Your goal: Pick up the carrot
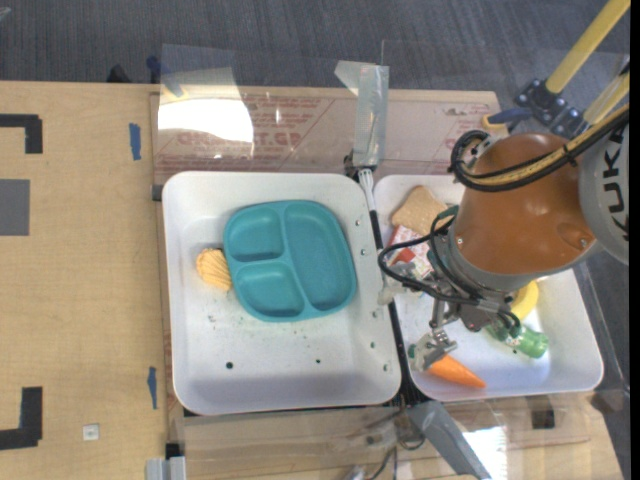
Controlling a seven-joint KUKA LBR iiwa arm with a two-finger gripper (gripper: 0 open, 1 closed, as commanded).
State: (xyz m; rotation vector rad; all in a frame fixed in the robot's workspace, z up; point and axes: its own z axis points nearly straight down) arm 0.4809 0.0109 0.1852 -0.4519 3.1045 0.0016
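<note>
- I see the arm reaching in from the right of the frame, its orange band sitting over the middle of the right bin.
- My pincer hangs low at the lower left of that bin, just beside the divide between the two bins.
- I can make out its metal tip parts close to each other, but I cannot tell whether the pincer is apart or together; the wrist and cables crowd the view there.
- The carrot lies on the bin floor at the lower middle-right of the frame, just below and to the right of the pincer tip, its thin end pointing toward the lower right.
- The pincer tip looks to be touching or nearly touching the carrot's thick end; I do not see the carrot between the fingers.
- A green toy piece sits just right of the carrot, with something yellow above it, partly under the arm.
- A slice of toast lies at the upper left of the right bin, with a red and white item below it.
- The left bin holds a teal divided plate, with a small yellow shell-shaped thing touching its left edge.
- Both bins rest on the surface, brown board at the left of the frame.
</note>
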